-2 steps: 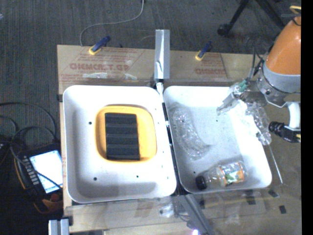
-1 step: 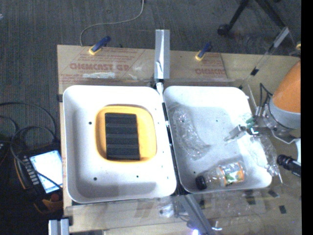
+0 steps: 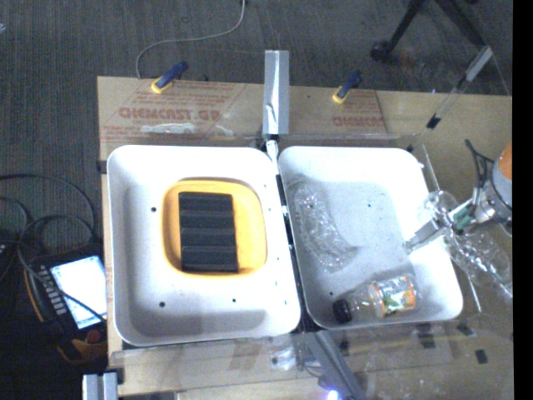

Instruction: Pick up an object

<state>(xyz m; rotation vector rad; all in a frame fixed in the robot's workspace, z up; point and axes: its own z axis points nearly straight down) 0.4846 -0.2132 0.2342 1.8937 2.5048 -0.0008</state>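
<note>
Lying near crumpled plastic [image 3: 321, 223] (right bin [image 3: 420, 173]): bottle [image 3: 379, 298]

Dark carpet floor [image 3: 50, 73], office-chair base [image 3: 433, 7]

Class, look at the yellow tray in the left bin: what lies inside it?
Inside the yellow tray lies a black ribbed block, covering most of its floor. What is beneath the block cannot be seen.
</note>
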